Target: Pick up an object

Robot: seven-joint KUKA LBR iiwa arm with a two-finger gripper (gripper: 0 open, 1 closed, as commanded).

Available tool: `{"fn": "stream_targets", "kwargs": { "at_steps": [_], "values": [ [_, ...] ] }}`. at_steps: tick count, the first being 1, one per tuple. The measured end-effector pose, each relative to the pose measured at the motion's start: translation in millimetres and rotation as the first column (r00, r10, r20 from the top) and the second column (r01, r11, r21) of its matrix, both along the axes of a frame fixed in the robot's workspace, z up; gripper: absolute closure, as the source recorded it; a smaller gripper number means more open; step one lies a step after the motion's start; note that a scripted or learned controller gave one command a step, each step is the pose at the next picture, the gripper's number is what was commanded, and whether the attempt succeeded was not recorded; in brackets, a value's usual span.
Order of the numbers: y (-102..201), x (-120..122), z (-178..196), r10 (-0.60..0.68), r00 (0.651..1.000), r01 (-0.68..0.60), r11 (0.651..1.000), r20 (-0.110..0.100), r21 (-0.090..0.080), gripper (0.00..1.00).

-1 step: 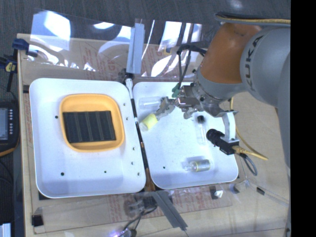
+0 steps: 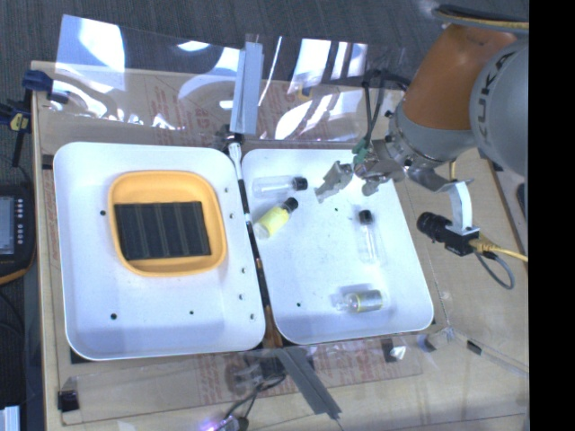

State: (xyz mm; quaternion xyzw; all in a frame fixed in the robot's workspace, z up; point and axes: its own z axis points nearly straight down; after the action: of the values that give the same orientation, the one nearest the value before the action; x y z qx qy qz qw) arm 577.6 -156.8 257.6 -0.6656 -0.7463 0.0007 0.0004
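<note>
Smooth white plastic bins [image 2: 395,281]; a clear glossy vial [image 2: 367,239].

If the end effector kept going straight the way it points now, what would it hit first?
Probably the clear vial with a black cap, lying left of the end effector in the right bin. Depth is unclear; it might pass above it.

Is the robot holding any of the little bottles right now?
No. The gripper hangs above the right bin with nothing between its fingers. The yellow vial and the clear vials all lie on the bin floor.
</note>
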Motion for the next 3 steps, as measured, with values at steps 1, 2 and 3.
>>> {"fn": "stream_targets", "kwargs": {
  "at_steps": [1,2,3],
  "values": [
    [-30.0,54.7,-72.4,0.166,0.986,-0.166,0.986,-0.001,0.0,0.0],
    [-19.2,75.5,-166.7,0.25,0.968,-0.25,0.968,-0.002,0.002,0.0],
    [37.9,31.1,-163.2,0.328,0.945,-0.328,0.944,0.001,-0.007,0.0]
  ]
}}
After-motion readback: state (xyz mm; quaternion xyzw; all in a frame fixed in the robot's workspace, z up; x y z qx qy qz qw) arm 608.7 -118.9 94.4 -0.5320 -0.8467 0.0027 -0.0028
